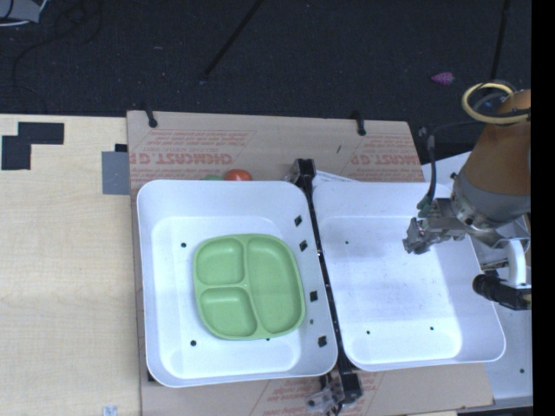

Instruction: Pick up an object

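Claw state hard to tell, hovering right of centre over the right bin; best shifted left to the green plate in the left bin, gripping 1 raised rim.

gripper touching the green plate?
Apart. The camera view shows the gripper over the right bin, while the green plate lies in the left bin, the bins' divider between them.

bench and surroundings, seen from above.
pale wooden benchtop with a printed cardboard sheet laid on it; dark carpeted floor beyond, crossed by black cables.
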Motion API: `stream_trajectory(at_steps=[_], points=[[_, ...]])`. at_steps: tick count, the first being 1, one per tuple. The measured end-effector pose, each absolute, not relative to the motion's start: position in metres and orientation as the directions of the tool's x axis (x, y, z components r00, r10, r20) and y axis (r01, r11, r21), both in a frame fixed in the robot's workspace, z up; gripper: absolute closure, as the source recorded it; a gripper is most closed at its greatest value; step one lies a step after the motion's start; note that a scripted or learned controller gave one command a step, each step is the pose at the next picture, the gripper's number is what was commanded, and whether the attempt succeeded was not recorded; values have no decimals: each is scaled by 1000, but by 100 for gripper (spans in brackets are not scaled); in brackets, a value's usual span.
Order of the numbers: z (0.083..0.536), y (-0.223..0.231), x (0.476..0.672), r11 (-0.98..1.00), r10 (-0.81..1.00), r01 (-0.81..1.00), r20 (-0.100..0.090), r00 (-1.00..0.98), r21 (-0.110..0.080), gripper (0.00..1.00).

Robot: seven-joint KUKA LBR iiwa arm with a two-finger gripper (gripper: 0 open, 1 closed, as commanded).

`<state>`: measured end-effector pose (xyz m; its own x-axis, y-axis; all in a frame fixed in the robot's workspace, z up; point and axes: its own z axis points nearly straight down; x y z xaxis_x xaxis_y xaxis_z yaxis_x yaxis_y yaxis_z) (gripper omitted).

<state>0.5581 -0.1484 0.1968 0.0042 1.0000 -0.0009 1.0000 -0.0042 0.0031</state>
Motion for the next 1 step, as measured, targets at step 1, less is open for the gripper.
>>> stream_trajectory(at_steps=[1], points=[[256, -153, 566, 0, 1000, 1000, -1, 0, 4, 100]])
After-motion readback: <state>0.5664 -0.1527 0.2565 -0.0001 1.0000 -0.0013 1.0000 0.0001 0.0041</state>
